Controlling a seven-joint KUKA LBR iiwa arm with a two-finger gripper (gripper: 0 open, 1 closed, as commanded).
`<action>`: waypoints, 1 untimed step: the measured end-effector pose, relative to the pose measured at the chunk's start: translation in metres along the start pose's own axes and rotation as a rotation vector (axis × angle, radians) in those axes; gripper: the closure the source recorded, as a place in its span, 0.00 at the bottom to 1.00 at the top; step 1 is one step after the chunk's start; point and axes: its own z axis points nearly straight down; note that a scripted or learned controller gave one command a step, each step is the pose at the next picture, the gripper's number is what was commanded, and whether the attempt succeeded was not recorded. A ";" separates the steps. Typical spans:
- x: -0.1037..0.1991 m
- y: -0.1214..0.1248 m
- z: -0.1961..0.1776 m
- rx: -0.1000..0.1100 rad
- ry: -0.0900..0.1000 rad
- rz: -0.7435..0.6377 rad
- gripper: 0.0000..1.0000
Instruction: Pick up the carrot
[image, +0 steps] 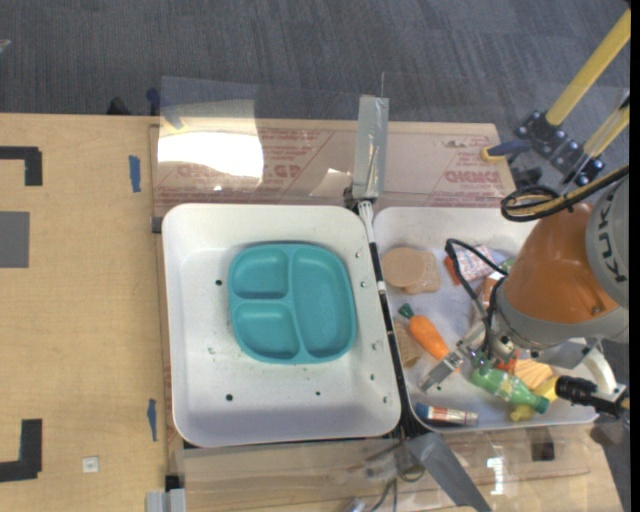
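A: How much room is there to move in the right bin (470, 215)?

B: Little. The arm (560, 270) reaches in from the right and covers much of the bin's right half. The gripper (455, 365) is low over the floor of the bin, near the front wall. The divider (385, 310) between the two bins runs just left of the things lying there.

A: And the carrot (430, 337)?

B: It lies in the right bin, left of middle, slanting with its green end toward the divider. The gripper's tips are just beside its lower right end. I cannot tell whether they touch it.

A: Open or closed?

B: The two metal fingers (437, 375) look slightly apart, with nothing between them.

A: What else is in that bin?

B: A round tan slice (410, 270) toward the back, a green piece (505, 385) and a yellow-orange piece (535, 375) under the arm, and a small tube (450, 412) along the front wall.

A: The left bin (190, 330)?

B: It holds a teal plate (293, 302) with three compartments, sitting in the middle, with bare white floor all round it.
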 end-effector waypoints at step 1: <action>-0.003 0.003 -0.013 -0.009 -0.012 -0.001 1.00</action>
